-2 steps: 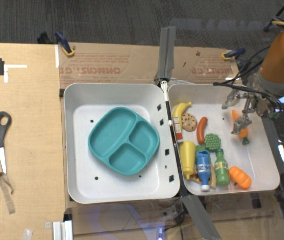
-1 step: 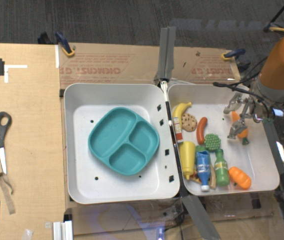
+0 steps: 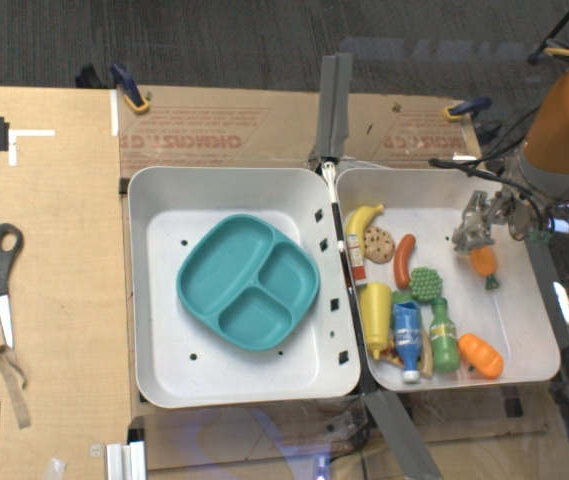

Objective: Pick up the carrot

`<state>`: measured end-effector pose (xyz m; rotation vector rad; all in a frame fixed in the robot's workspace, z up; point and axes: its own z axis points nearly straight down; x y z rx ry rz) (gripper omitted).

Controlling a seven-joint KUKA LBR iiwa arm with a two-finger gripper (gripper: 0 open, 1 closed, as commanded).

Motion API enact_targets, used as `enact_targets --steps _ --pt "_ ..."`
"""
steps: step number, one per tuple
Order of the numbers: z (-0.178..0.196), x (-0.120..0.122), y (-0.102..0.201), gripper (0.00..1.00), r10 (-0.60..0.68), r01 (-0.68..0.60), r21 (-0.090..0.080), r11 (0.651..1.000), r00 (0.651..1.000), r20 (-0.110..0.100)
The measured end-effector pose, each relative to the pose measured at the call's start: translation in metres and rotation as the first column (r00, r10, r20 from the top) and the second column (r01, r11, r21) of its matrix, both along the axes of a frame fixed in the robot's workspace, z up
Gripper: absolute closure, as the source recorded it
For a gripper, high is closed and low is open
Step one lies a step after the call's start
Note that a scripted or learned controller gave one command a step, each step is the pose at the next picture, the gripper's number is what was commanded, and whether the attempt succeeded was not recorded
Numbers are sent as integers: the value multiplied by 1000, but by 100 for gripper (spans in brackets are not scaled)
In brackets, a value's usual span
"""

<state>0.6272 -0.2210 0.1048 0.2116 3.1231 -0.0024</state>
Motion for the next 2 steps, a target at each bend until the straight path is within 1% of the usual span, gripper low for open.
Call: enact_targets --steps 1,2 --pt "0 -70 0 100 450 -450 2 893 893 -8" --pt "-1 -8 0 100 377 -377 0 926 926 -4"
